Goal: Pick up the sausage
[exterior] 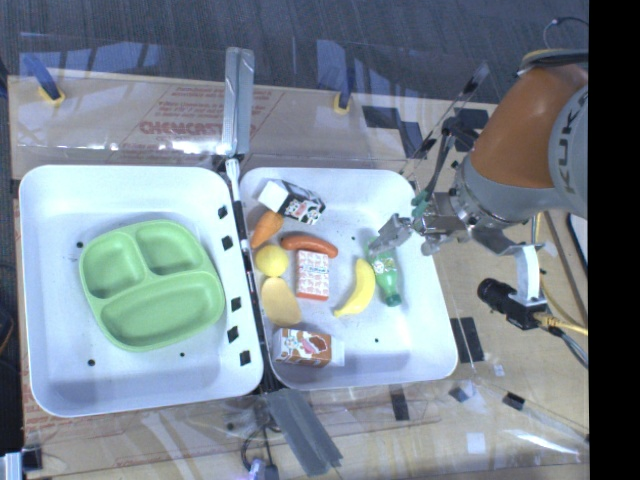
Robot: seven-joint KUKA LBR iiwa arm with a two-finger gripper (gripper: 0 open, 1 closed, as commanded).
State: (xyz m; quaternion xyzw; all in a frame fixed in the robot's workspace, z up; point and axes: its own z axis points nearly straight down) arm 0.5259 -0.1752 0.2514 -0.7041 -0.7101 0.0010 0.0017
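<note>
Sausage (309,244): red-brown, lying flat in the right bin (430,328), upper-middle of the clutter. Its long axis runs roughly left to right across the view, tilted slightly down toward the right. Note the neighbours. A carrot (265,229) sits just beside its left end, a red-and-white carton (313,274) lies touching or nearly touching below it, and a lemon (271,260) rests lower left. A black-and-white packet (297,204) is just above. Further right you have a banana (357,289) and a green bottle (385,274).

Gripper (395,232) hangs over the right part of the same bin, above the bottle's top end, so the sausage lies to its left in the view, with open bin floor between. You cannot tell from this slant whether the jaws are open or closed; nothing is visibly between them.

Judgement: the move is leftward, then down, with the jaws closing across the sausage's short width. Carton and carrot crowd the approach.

Left bin (40,298) carries a green divided plate (150,283).
</note>
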